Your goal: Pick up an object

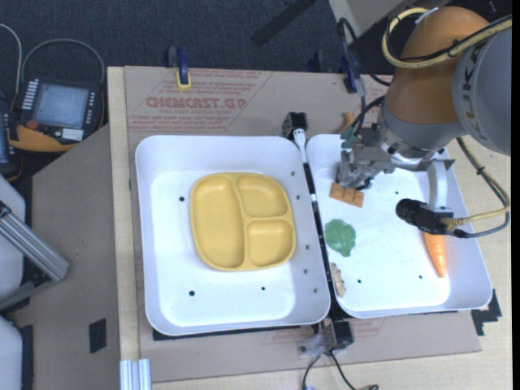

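Camera view, hand point(354, 177) just above waffle piece point(347, 194), right bin point(463, 279)

Grey arm point(487, 80) — orange band, yellow cable.

Red lettering is printed on the brown cardboard sheet point(207, 96) laid over the counter, behind the left bin. The large line can be read as "CHEMCAST", followed by letters that look like "G.P". Smaller red lines above and below it are too blurred to be read.
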Available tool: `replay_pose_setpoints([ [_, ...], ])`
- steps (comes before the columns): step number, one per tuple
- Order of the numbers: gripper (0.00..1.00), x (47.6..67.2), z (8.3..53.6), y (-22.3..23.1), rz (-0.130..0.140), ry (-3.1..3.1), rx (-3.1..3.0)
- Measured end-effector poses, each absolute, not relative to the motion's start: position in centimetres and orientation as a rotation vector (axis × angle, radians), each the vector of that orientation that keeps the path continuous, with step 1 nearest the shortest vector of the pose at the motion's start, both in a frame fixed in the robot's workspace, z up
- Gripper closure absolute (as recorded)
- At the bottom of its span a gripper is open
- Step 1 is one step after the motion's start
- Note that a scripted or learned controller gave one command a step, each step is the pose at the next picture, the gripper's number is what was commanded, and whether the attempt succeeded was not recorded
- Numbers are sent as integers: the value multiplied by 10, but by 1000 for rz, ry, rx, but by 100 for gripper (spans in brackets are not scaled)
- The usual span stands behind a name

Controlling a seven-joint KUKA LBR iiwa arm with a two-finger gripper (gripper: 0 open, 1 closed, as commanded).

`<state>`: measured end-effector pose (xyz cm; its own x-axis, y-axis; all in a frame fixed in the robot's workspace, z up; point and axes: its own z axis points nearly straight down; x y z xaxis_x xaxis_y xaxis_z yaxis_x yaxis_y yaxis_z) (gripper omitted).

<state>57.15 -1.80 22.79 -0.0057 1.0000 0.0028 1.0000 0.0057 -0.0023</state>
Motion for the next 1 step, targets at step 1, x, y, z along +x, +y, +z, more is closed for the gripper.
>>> replay_pose_setpoints([
  [1, 100, 552, 237, 33, 1, -2225, -2212],
])
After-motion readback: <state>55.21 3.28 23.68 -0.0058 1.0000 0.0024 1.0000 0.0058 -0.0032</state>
